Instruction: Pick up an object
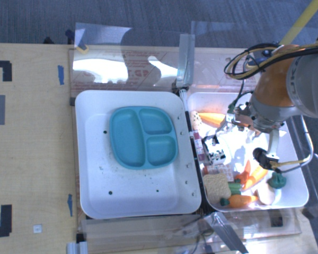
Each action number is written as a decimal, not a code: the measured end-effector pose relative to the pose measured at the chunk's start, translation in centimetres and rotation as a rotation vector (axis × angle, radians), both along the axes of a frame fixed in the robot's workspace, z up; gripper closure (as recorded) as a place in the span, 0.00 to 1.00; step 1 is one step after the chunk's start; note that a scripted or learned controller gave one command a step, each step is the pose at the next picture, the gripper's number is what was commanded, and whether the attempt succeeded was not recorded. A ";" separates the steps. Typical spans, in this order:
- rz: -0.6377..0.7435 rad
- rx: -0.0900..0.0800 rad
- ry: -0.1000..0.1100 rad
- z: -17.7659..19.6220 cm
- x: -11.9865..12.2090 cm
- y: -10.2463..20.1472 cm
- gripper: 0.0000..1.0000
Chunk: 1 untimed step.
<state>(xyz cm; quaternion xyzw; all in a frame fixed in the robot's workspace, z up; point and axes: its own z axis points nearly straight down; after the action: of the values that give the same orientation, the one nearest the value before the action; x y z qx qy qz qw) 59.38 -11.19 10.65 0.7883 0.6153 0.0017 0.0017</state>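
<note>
Gripper (238, 121) over right bin (299, 194), near its back edge; can't tell finger state. Pick objs crowd front-left corner: tan sponge (216, 185), orange carrot (241, 200), teal piece (277, 181). Left bin (90, 194) has teal divided plate (143, 136), bare floor twd front edge.

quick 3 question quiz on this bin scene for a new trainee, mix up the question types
1. True or false: the teal divided plate lies in the left bin.
2. Multiple choice: where is the arm working? A) over the left bin B) over the right bin C) off the bench
3. Fill in: the tan sponge lies near the right bin's ______ edge (near or far, as seen by the camera).

Key
1. True.
2. B; the tool is above the clutter of toy food there.
3. Near.
</note>
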 end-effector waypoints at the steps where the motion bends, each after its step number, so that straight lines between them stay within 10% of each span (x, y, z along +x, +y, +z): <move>1: 0.228 0.007 0.034 -2.3 6.7 -1.5 0.00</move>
<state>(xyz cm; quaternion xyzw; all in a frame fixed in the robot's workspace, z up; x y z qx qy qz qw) 66.12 -12.65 8.36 0.7130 0.7010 -0.0092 -0.0119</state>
